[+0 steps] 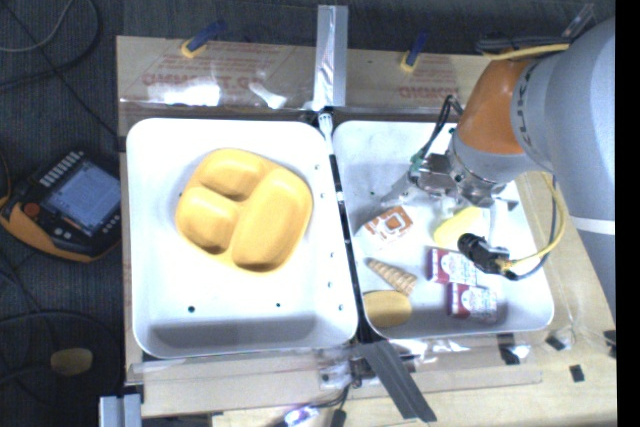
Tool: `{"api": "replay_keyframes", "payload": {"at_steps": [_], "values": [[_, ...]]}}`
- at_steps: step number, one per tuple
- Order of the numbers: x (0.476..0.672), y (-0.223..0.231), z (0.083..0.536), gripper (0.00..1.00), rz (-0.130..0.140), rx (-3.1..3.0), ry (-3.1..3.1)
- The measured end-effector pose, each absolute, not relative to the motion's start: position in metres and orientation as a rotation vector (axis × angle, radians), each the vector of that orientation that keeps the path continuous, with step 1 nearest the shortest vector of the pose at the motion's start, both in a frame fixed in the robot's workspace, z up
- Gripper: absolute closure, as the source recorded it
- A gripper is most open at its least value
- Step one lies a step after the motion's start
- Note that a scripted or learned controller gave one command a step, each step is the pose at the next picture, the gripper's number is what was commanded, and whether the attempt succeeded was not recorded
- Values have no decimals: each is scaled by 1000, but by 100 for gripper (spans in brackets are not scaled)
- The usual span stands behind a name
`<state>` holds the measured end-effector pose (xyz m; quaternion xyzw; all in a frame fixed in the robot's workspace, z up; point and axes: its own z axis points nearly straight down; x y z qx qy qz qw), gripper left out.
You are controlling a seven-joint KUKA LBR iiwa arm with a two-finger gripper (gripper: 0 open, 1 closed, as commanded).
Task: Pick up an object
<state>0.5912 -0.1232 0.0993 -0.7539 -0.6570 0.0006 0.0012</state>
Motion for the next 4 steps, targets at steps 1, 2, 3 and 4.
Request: {"api": "replay_keyframes", "payload": {"at_steps": [1, 2, 3, 4], "values": [[555, -181, 96, 0, -37, -2254, -2205], [519, -104, 91, 0, -15, -2222, -2240], [509, -108, 119, 0, -2, -2112, -2324], [496, -103, 96, 0, -31, -2239, -2255]]}}
